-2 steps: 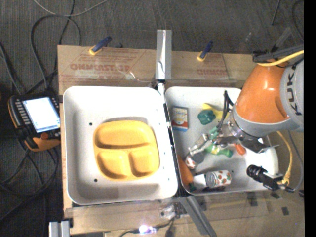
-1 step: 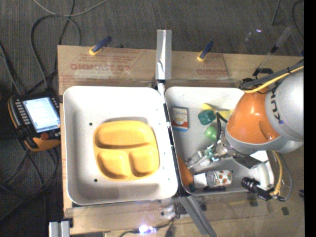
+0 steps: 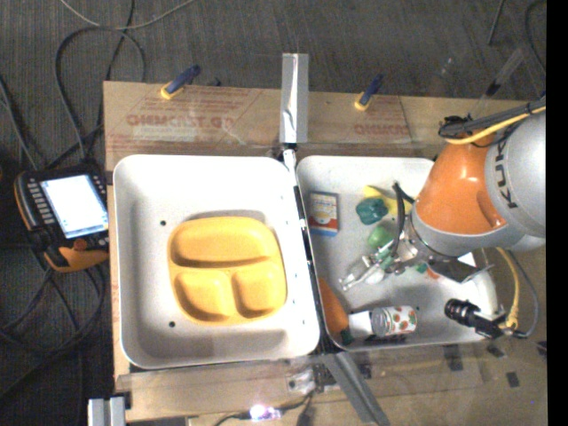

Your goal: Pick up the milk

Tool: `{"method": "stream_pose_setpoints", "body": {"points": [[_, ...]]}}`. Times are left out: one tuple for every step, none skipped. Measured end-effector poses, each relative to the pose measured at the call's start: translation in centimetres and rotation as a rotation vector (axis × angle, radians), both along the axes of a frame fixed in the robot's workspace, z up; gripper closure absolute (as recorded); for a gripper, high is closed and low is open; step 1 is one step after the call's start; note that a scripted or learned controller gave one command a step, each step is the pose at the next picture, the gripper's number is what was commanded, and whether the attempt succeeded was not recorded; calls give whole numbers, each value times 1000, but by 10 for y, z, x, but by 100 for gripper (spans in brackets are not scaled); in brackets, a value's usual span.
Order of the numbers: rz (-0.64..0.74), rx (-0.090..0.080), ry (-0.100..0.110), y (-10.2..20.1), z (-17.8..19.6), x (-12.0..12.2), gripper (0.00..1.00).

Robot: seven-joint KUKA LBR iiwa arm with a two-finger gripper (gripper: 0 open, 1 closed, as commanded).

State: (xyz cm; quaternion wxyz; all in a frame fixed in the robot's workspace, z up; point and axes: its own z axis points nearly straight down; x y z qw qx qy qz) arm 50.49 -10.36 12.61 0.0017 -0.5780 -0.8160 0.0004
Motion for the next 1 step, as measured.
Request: {"method": "stream_pose_setpoints", "body": {"points": [[0,0,0,0,0,0,0]]}}
